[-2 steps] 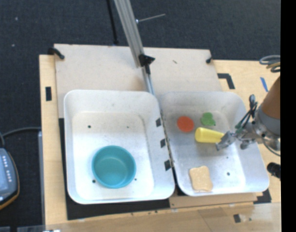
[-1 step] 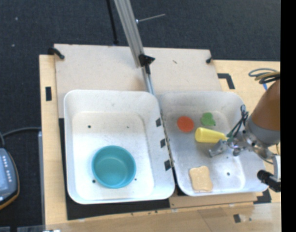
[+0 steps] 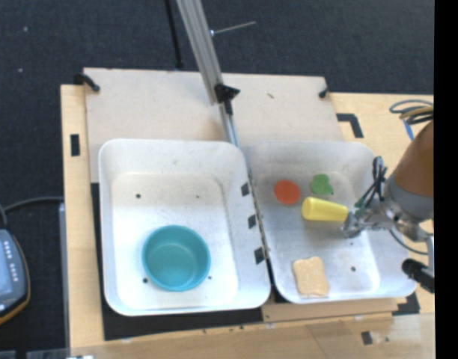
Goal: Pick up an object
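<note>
**The gripper is beside the yellow piece, the pick is not yet done**

You see the two-finger gripper (image 3: pixel 354 221) low in the right white bin (image 3: pixel 364 279), at the right end of the yellow, smooth, cylinder-shaped plastic piece (image 3: pixel 323 210). It is touching this end or just beside it; the view is too small there to decide. Whether the pincer is open or closed, you cannot tell from this picture, and nothing can be seen held in it. So I judge that the step in hand is the approach to the grasp, and the lifting is not yet begun.

The yellow piece lies flat on the bin floor, near the middle of the right bin. Its rounded, glossy body may roll or slip away if it is pressed from one side only, so the next move calls for a grasp across its narrow width before any lift.

Other candidates lie near it. A round, flat orange-red disc (image 3: pixel 286 192) is to the left of it, a small green lumpy object (image 3: pixel 322 184) is just behind it, and a tan, matte slice like bread (image 3: pixel 310 277) lies well apart, toward the front edge. In the left white bin (image 3: pixel 124 163) stands a teal round bowl (image 3: pixel 176 257), smooth and open upward.
</note>
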{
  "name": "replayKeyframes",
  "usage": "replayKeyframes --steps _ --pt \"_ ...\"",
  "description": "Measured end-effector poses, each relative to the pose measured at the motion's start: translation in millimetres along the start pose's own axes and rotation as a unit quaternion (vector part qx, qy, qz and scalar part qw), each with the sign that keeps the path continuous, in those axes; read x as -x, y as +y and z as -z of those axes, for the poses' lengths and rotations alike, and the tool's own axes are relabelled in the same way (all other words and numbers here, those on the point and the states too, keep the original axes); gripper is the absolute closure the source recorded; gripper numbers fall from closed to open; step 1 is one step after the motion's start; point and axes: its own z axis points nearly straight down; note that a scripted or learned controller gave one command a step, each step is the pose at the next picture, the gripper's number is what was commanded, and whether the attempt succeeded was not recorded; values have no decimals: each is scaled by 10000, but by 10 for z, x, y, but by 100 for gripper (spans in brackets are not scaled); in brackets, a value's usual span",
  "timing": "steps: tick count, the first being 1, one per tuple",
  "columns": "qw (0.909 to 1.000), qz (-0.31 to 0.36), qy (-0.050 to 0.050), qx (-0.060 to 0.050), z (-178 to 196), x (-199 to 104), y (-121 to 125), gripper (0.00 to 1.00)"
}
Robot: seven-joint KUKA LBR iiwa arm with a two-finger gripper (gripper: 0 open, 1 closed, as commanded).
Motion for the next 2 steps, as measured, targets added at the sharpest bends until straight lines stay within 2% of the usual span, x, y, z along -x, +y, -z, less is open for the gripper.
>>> replayKeyframes --steps 2 --pt "10000 36 -9 25 1151 79 128 100"
